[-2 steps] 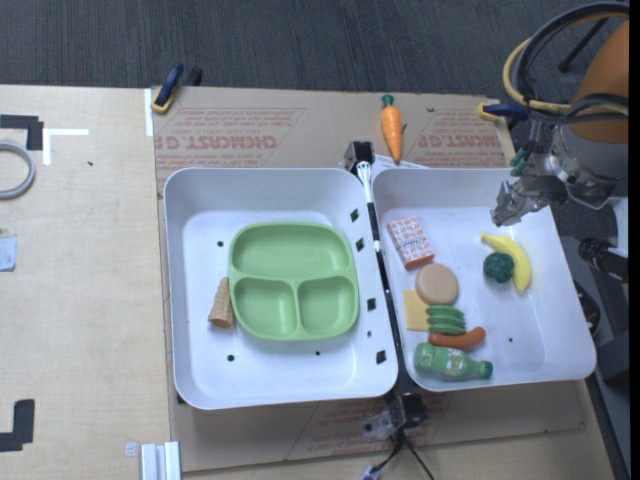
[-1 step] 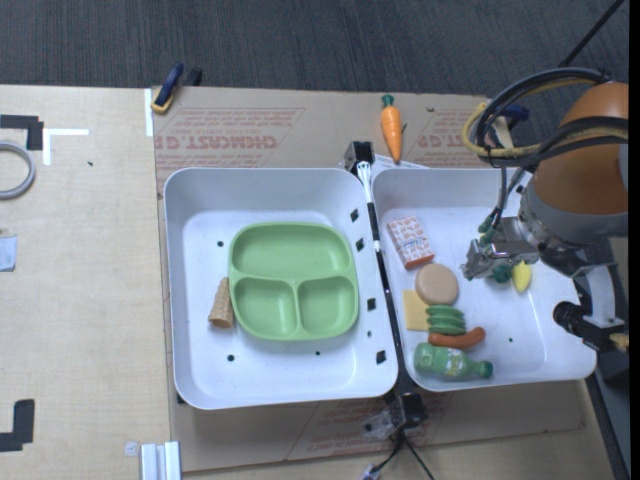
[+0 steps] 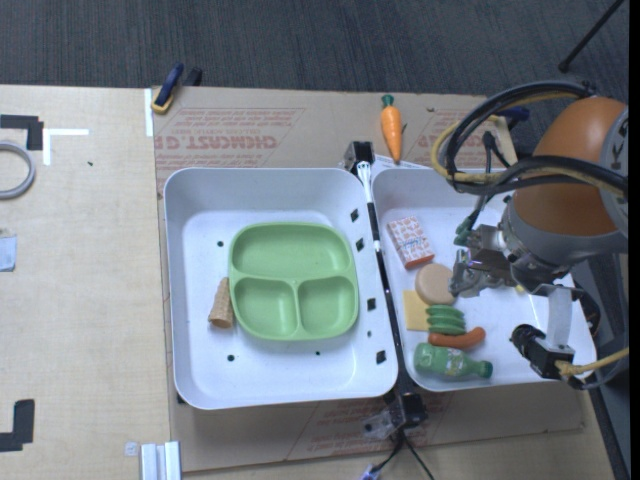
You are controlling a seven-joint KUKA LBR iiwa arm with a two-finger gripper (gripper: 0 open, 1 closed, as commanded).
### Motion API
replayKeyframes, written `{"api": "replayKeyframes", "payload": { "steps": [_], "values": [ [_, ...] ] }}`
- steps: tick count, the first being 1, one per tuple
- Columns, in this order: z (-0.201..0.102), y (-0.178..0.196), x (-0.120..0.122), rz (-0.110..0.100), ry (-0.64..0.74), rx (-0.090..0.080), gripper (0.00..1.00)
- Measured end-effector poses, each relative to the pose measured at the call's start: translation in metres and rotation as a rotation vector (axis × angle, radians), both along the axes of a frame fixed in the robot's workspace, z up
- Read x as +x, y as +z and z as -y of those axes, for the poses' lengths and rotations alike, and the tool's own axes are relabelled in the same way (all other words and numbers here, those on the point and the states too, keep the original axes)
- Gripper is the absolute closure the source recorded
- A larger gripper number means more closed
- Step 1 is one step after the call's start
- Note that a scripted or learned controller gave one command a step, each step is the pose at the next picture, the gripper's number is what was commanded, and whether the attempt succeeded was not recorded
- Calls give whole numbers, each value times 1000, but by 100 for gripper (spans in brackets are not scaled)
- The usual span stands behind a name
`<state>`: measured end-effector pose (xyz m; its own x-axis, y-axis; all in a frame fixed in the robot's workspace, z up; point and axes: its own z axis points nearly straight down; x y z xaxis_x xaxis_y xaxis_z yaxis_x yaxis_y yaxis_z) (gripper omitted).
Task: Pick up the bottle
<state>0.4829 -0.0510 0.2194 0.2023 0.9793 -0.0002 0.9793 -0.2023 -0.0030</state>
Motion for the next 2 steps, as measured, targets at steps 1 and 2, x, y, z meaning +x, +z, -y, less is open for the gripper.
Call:
{"api": "replayKeyframes", "payload": {
  "steps": [1,2],
  "values": [
    [-70,-28,-6,0,-118,-1,100],
    [-122,-28,-6,1,-255,-2,100]
  ]
}}
